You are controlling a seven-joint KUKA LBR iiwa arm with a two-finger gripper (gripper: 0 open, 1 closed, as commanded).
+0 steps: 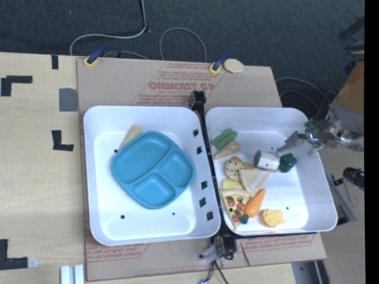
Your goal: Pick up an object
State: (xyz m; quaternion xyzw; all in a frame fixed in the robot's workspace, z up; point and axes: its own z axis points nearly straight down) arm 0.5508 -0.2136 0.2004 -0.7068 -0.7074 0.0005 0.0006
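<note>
Two glossy white bins (95, 158), sectioned blue tray (153, 168), tapered carrot (255, 202)

Dark blue-grey carpet floor (249, 16) at far side, w/ thin white cable (141, 10) looping across it. Pale wood-grain bench top (35, 176) at left, marked w/ black tape bits. Brown printed cardboard sheet (177, 84) in centre.

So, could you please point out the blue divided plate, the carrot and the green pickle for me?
blue divided plate (155, 169): camera view, on the ridge where its compartments meet.
carrot (256, 202): camera view, on the middle of its orange body.
green pickle (224, 138): camera view, on the middle of its green length.
</note>
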